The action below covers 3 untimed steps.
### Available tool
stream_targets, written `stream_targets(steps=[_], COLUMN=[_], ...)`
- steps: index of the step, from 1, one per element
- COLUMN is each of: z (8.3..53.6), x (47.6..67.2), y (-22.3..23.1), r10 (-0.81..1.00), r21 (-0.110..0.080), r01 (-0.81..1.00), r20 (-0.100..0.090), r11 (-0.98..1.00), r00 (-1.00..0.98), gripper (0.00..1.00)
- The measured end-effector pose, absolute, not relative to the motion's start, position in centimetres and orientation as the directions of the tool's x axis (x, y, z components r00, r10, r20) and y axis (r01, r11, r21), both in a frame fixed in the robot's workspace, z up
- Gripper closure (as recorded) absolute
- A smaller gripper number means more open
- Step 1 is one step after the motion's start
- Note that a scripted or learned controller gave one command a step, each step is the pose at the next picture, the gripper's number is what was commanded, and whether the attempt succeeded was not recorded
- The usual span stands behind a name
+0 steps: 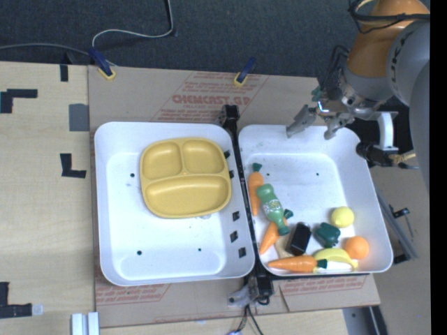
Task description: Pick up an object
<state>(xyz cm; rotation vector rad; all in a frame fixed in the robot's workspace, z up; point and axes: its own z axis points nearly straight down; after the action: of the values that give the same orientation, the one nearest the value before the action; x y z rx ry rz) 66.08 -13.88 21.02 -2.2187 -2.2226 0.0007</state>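
My gripper [312, 125] hangs open over the far rim of the right bin [314, 169], its two grey fingers [299, 124] spread wide with nothing between them. Toys lie in that bin's near half: a green bottle [272, 206], an orange carrot [255, 186] beside the divider, a second carrot [268, 236], a third carrot [293, 263] along the front wall, a black block [299, 239], a dark green piece [327, 234], a yellow lemon [342, 217], an orange fruit [357, 247] and a banana [334, 256]. All sit well below the gripper.
The left bin [119, 208] holds a yellow divided plate [186, 176]. Black clips [230, 115] join the bins along the middle. Cardboard [202, 93] lies under both, with cables [133, 30] at the back.
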Motion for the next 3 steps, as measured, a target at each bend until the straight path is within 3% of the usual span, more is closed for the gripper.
stream_targets(steps=[1, 2, 3], z=[8.6, 8.6, 9.6], x=[66.9, 59.6, 59.7], y=[-10.5, -11.0, -11.1], r10=[1.000, 1.000, 1.000], r21=[0.002, 0.002, 0.005], r01=[1.000, 1.000, 1.000], r20=[0.000, -0.001, -0.003], r11=[0.002, 0.000, 0.000], r00=[-0.002, 0.000, 0.000], gripper=[0.00, 0.00, 1.00])
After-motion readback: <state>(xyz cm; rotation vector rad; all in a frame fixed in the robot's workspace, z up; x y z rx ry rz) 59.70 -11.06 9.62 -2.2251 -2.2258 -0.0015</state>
